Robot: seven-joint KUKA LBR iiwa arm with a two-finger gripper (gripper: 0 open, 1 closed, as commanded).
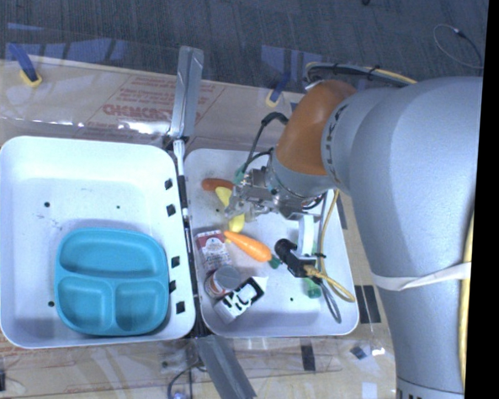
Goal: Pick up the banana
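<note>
1. While low in the right bin (344,314), end effector (248,196) sits over the banana (235,222); finger state can't be told (blocked).
2. Carrot (248,246) just beside banana.
3. Blue tray (112,280) in left bin (32,173).

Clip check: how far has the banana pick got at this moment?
Done: the arm has reached into the right bin and its hand sits low at the banana. In hand: the grasp itself; whether it grips the banana can't be told. Left: lifting it clear. The carrot lies just beside it.

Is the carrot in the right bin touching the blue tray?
Apart. The camera view shows the carrot in the right bin, while the blue tray lies in the left bin beyond both walls.
</note>
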